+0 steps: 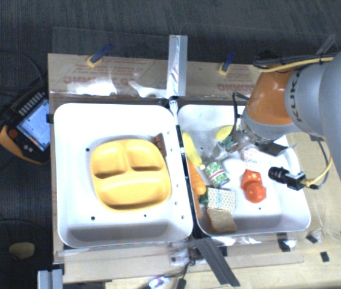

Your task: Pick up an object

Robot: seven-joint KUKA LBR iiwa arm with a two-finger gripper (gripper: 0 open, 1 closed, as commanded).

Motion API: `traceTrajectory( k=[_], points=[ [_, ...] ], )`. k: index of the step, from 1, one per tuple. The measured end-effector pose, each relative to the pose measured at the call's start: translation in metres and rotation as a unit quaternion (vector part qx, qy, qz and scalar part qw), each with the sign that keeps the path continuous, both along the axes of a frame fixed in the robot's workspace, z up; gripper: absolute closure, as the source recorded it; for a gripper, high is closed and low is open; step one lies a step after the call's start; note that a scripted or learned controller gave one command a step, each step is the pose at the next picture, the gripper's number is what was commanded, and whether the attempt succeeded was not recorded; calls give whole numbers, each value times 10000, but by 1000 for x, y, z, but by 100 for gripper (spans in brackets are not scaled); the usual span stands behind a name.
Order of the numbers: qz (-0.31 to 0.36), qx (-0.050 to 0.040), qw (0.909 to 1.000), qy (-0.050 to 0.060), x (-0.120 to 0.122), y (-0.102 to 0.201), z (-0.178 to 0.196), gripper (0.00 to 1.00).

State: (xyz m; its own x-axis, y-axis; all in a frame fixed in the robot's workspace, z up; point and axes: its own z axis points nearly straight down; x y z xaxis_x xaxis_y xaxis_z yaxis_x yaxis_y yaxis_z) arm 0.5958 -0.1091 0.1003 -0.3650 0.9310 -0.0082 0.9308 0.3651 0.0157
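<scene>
1. Dark grey carpet (158,11) lies all around a wooden bench (74,71) that bears two white bins side by side.
2. On the floor to the left sits an orange and black handset (29,128) with a lit screen, and black cables curl near it.
3. Two clips, blue and yellow (100,55), hold clear plastic along the far edge of the bench.
4. The left bin (68,221) holds a yellow tray (131,172) with three dips in it. A small brown thing touches the tray's far right corner.
5. The right bin (290,215) holds many small things.
6. A banana (190,150) lies along the bin's left wall, and a carrot (196,179) lies just below it.
7. A small green and red can (216,173) sits beside the carrot, tipped over.
8. A little box (221,198) with a green pattern is just below the can, and a brown slab (221,220) like bread lies at the near edge.
9. A red tomato (254,185) sits near the middle of the bin, apart from the can.
10. A yellow lemon (225,133) peeks out at the far side, just beside the arm.
11. The grey arm (323,107) with its orange band (270,104) reaches in from the right, over the far part of the right bin.
12. The gripper (233,144) is low in the bin, between the lemon and the can. I cannot tell if it is spread or pressed together, and I see nothing in it.
13. A black part (281,174) with a yellow cable hangs beside the tomato.
</scene>
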Motion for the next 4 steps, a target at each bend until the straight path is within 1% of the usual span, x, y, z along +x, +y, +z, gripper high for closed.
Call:
traceTrajectory(
  k=[1,2,3,4],
  points=[
    [0,-1,10000,2,0,0,0,0],
    [-478,10,9989,1,-26,7,-10,0],
    [128,-7,9999,36,8,-22,-11,0],
    [-554,9,9985,14,-37,3,-10,0]
  ],
)
